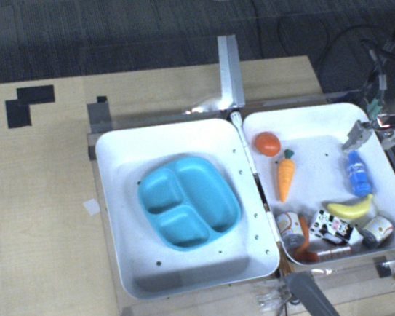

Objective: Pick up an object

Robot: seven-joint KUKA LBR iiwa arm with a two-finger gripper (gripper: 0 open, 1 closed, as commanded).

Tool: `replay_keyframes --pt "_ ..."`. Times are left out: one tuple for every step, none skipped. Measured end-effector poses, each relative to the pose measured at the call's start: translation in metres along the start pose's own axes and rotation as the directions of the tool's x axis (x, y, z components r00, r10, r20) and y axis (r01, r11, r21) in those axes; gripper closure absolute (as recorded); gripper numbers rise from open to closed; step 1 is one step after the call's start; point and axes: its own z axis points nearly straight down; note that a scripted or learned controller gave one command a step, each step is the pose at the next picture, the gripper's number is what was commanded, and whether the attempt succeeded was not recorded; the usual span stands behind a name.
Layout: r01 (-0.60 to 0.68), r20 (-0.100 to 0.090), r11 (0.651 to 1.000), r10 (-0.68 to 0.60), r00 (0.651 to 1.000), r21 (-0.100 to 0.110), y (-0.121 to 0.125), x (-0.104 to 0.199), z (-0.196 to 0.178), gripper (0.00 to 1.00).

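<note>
While nothing is yet lifted, the right bin [321,124] offers its crowd nearest the camera — can [290,226], banana [350,207], a patterned box [331,227], all touching, poor picks. Farther back: bottle [359,173], carrot [285,176], tomato [267,143], each standing apart. Gripper [359,134] hangs just beyond the bottle's cap, its spread impossible to judge. Best bet, I reckon — drop straight onto the bottle, closing across its width. Blue tray [188,201] lies alone in the left bin [126,223].
</note>
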Motion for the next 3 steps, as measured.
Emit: replay_keyframes --pt "-0.106 0.0 0.994 0.106 0.994 -0.004 0.004 -0.027 0.156 0.0" --pt "-0.105 0.001 0.994 0.105 0.995 -0.009 0.006 -0.027 0.144 1.0" --pt "-0.225 0.0 0.974 0.225 0.974 -0.002 0.003 0.013 0.053 1.0"
